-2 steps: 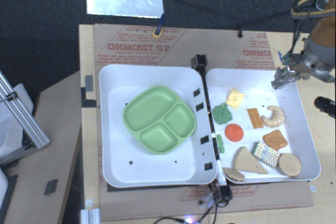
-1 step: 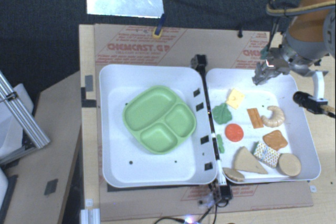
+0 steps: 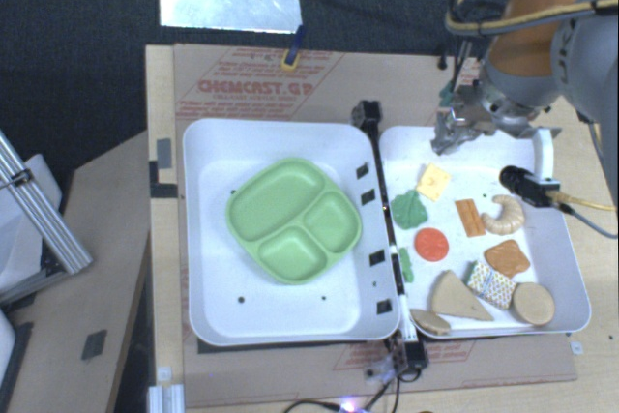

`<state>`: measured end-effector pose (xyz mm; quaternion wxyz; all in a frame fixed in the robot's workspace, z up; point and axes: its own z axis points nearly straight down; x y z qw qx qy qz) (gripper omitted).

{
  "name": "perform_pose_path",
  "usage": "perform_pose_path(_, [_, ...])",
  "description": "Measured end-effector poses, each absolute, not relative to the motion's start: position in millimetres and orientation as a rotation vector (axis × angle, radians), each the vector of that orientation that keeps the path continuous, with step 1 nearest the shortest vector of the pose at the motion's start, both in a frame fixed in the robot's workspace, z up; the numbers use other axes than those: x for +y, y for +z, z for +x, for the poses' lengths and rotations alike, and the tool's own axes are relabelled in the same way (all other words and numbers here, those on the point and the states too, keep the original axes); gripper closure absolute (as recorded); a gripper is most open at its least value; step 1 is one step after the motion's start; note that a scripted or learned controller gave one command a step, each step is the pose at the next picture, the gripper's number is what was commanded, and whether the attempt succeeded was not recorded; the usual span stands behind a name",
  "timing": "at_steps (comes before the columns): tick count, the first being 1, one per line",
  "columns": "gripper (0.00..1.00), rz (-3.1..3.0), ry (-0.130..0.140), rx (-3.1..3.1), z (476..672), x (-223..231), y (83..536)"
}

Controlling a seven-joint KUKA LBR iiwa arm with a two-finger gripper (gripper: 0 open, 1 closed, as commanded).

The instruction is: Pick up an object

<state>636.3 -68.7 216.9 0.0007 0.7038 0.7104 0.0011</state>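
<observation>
1. I see my pincer [image 3: 451,136] above the right bin's [image 3: 571,251] far edge; I cannot tell its state.
2. That bin holds toy food — a yellow cheese piece [image 3: 433,180], red tomato slice [image 3: 431,245], croissant [image 3: 504,214], bread wedge [image 3: 457,297].
3. The left bin [image 3: 208,208] holds a green divided plate [image 3: 293,220].

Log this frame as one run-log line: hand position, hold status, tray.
hand: above right bin's far edge | holding: nothing seen | nearest item: yellow cheese piece | green divided tray: left bin
</observation>
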Motion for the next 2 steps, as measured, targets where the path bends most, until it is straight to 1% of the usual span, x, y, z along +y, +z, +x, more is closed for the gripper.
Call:
perform_pose_path(1, [1.0, 2.212, 0.003, 2.229, 641.3, -51.9, 218.1])
perform_pose_path(2, [1.0, 2.213, 0.0, 2.229, 632.4, -43.4, 216.0])
